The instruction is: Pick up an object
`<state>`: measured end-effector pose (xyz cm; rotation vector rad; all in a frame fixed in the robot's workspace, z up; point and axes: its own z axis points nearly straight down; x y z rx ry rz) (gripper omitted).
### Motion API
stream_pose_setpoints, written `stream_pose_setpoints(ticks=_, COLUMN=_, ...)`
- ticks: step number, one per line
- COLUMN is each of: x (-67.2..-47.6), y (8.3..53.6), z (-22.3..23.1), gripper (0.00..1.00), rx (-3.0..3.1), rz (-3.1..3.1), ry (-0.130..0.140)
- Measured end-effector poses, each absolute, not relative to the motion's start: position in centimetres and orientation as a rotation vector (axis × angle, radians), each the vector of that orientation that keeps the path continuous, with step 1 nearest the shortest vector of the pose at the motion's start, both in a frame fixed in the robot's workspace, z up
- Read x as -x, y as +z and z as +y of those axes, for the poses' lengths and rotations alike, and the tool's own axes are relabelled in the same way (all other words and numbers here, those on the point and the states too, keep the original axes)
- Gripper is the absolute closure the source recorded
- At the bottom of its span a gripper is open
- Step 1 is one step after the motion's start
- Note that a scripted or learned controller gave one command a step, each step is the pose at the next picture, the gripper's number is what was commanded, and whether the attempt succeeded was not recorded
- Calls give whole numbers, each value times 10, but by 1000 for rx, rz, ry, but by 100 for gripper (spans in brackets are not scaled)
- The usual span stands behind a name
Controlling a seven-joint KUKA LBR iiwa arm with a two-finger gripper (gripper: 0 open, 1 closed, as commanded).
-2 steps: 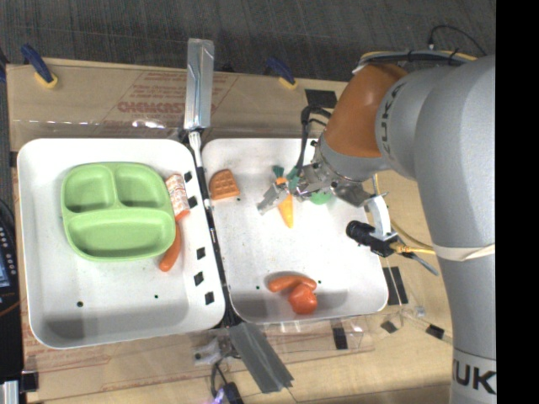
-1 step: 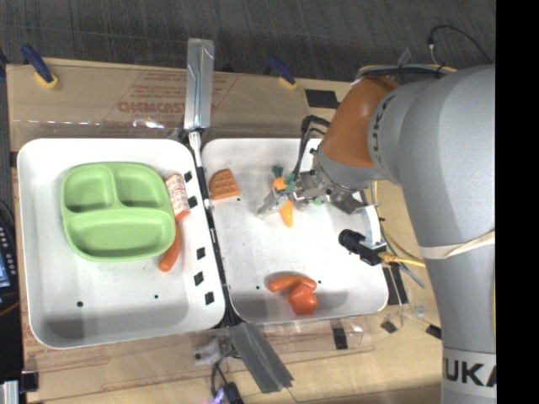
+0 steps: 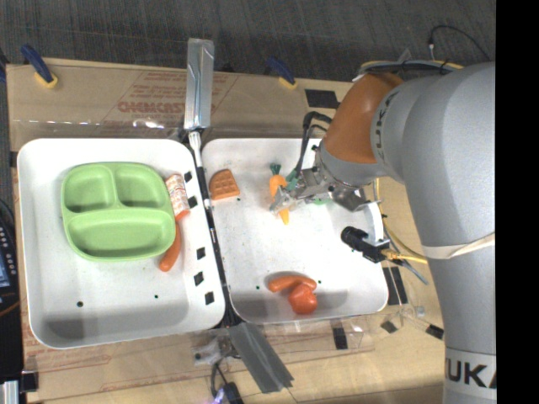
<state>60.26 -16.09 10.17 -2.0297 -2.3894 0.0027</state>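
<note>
Carrot (image 3: 278,194) lies at the jaws (image 3: 290,197); right bin (image 3: 354,263).

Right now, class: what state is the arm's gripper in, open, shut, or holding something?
Gripper: down in the right white bin at the small orange carrot-shaped toy; whether it is open, shut or holding cannot be told.

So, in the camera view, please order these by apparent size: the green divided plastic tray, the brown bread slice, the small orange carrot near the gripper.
Largest to smallest:
1. green divided plastic tray
2. brown bread slice
3. small orange carrot, partly hidden by the gripper
</note>
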Motion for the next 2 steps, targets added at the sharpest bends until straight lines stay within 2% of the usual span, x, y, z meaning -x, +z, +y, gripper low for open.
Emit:
stream_pose_setpoints(ticks=1, x=-616, y=208, z=-109, gripper=100, rx=2209, rz=-2233, ry=0)
stream_pose_setpoints(ticks=2, x=-618, y=172, z=-115, gripper=100, rx=2296, rz=-2137, ry=6)
